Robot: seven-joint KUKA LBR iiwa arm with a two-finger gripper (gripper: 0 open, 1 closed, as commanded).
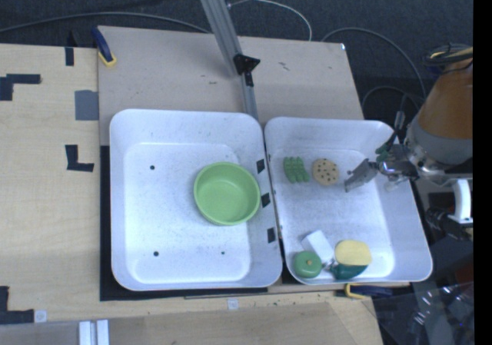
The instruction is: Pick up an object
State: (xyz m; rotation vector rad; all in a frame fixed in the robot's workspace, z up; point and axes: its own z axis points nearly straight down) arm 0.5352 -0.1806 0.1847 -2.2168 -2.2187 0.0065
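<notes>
My gripper reaches in from the right and hovers over the right bin, near its upper right part. Just to its left lie a round tan cookie with dark spots and a green ridged piece; the gripper touches neither, and nothing shows in its grasp. At the bin's front edge sit a white block, a green round piece and a yellow piece resting on something teal. A green bowl stands in the left bin.
A slanted metal pole crosses the bench behind the bins and ends at a black clamp above their divide. Cables trail across the dark floor at the back. The arm's orange band stands over the right bin's right rim.
</notes>
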